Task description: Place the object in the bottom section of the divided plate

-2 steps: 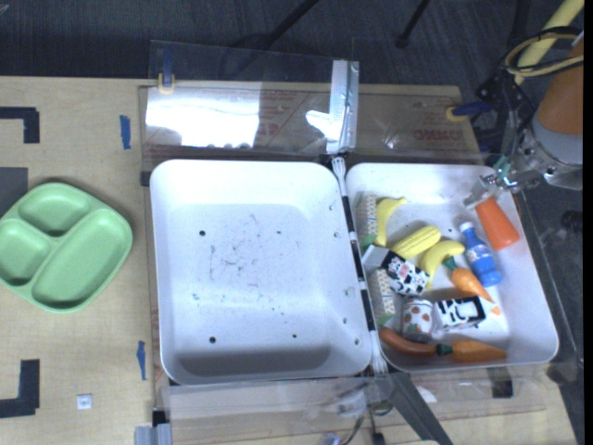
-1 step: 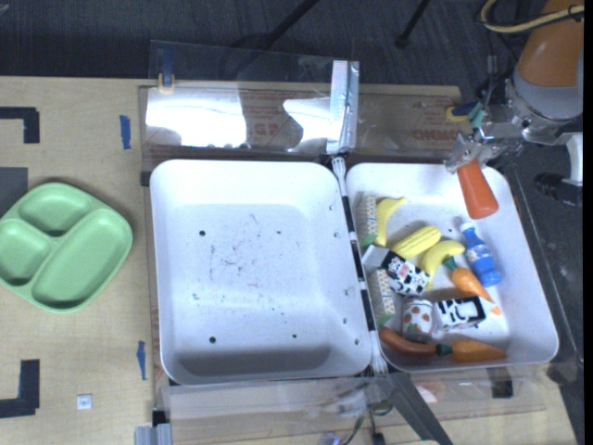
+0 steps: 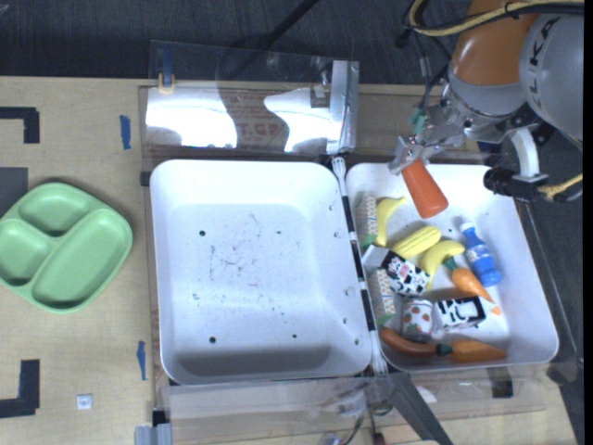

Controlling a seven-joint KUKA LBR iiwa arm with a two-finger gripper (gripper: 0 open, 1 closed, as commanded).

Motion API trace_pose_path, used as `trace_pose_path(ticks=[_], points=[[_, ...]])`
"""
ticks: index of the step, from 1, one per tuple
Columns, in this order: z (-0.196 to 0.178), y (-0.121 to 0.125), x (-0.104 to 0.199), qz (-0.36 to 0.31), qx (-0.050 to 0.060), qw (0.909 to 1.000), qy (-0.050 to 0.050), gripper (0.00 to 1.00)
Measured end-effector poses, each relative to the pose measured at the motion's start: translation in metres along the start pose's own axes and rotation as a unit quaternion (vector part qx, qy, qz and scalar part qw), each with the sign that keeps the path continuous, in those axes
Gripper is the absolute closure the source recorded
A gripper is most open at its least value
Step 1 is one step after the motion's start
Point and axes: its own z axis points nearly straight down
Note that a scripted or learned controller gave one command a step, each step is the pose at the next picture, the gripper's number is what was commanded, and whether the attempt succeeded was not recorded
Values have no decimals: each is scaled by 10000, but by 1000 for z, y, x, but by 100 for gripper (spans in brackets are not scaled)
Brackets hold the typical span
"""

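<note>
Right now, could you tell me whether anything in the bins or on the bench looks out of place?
Nothing looks spilled or broken. The toys lie heaped in the right bin, and an orange cylinder hangs tilted from the gripper.

A pale green divided plate (image 3: 63, 246) is lying on the tan wooden bench (image 3: 74, 109), which is carrying black corner marks and blue tape bits. Both bins (image 3: 250, 179) are showing white, the left one faintly scuffed. An orange-red cylinder (image 3: 425, 189) is hanging above yellow bananas (image 3: 422, 242), orange carrots (image 3: 471, 284), a blue bottle (image 3: 479, 255) and black-and-white spotted cow toys (image 3: 402, 273).
</note>
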Motion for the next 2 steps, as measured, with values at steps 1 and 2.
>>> trace_pose_path(ticks=[1, 2], points=[[-8, 19, 67, 2274, -7, 9738, -4, 100], [-9, 19, 67, 2274, -6, 9738, -6, 0]])
